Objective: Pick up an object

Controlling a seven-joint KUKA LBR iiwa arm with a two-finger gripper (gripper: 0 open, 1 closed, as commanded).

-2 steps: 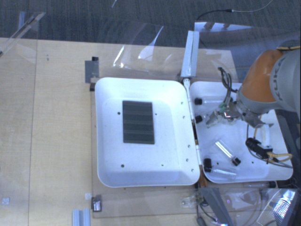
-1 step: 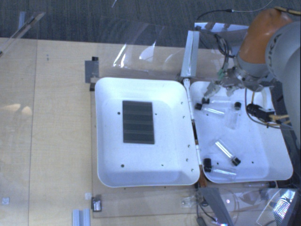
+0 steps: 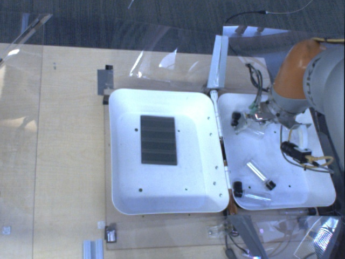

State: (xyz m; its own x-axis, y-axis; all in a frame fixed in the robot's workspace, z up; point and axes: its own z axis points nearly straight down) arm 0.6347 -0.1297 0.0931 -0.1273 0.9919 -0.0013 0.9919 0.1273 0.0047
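Observation:
The grey arm with its orange band (image 3: 295, 72) reaches in from the upper right over the right bin (image 3: 318, 196). Its gripper (image 3: 257, 114) hangs low over the far part of that bin, among small clear pieces (image 3: 249, 124) and beside a small black part (image 3: 235, 117). Nearer the front of the same bin lie a clear tube (image 3: 255, 170), a small black block (image 3: 270, 185), another black piece (image 3: 237, 187) and a clear strip (image 3: 256, 197). A dark ridged rectangular pad (image 3: 158, 140) lies flat in the middle of the left bin (image 3: 124, 193).
A black-and-yellow cable (image 3: 297, 152) runs off the arm over the right bin's right side. An upright metal post (image 3: 216, 63) stands behind the gap between the bins. A small bracket (image 3: 105, 80) sits at the left bin's far left corner. Clear plastic sheeting covers the bench.

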